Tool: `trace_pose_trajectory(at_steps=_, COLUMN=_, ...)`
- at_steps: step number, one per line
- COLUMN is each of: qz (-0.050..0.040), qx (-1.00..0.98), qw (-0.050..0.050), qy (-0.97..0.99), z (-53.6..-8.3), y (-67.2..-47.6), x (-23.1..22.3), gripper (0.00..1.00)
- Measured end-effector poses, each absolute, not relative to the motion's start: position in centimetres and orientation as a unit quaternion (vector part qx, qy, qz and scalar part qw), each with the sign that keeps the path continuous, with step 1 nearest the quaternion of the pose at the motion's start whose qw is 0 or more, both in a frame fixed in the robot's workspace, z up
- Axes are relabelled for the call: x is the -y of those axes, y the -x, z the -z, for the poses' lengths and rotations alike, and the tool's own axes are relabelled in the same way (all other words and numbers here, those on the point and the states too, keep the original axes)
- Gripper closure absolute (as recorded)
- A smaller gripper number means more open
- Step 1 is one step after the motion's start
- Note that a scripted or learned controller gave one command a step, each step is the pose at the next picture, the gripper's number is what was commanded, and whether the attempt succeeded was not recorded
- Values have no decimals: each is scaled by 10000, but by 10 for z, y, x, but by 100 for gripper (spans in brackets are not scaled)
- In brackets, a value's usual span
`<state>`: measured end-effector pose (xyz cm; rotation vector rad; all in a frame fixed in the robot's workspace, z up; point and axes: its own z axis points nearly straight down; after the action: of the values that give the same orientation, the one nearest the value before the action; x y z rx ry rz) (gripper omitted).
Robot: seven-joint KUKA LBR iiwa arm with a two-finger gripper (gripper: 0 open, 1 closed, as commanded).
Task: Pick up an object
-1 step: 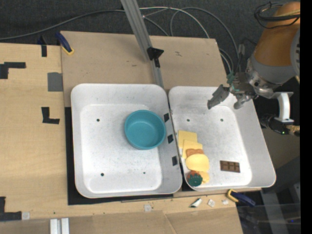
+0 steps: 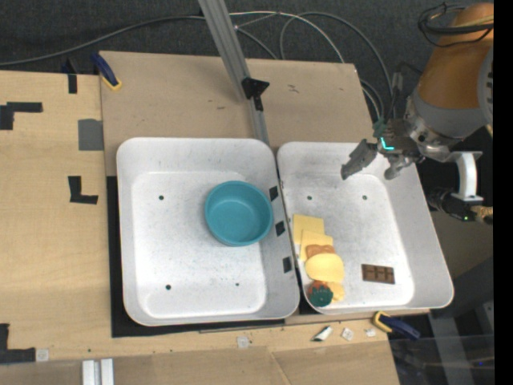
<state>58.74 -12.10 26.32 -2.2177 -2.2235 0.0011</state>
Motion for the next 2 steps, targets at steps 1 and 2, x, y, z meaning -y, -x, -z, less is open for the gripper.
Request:
trace_pose_trajectory(at_steps=1, qz=-27, qx=7077, qw=28, qy=7065, z=-199, y=-589, x=119, gripper=0)
trace_pose_trajectory(at_steps=2, qz=-28, qx=7079, qw=31, qy=7063, z=-136, y=-593, x=114, gripper=0)
